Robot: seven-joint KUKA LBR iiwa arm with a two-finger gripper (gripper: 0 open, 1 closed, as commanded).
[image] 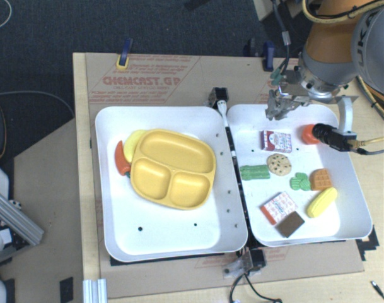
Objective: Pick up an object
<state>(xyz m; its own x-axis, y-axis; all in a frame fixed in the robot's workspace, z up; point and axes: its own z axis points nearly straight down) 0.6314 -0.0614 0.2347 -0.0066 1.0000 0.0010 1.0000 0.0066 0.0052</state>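
- The objects to pick from are lying in the right bin (359, 194): a red and white packet (276, 141) near its far side, a round cookie (279, 164) just in front of that, and a green bumpy piece (254, 172) touching the cookie's left edge.
- Further right, a small green piece (299, 182) is sitting against a brown waffle (320, 179), with a yellow corn cob (321, 202) just in front of them.
- Toward the near side, a second red and white packet (278, 206) is lying beside a brown chocolate block (290, 223).
- An orange-red piece (309, 134) is resting near the bin's far right corner, against a black fitting.
- The gripper (277, 109) is hanging over the far edge of the right bin, above and behind the first packet, with nothing seen between its fingers; whether the jaws are apart or together cannot be told.
- The left bin (110, 169) is holding a yellow divided tray (173, 168), which is lying over a yellow banana-like piece (135, 141) and a red-orange piece (122, 159) at its left edge.
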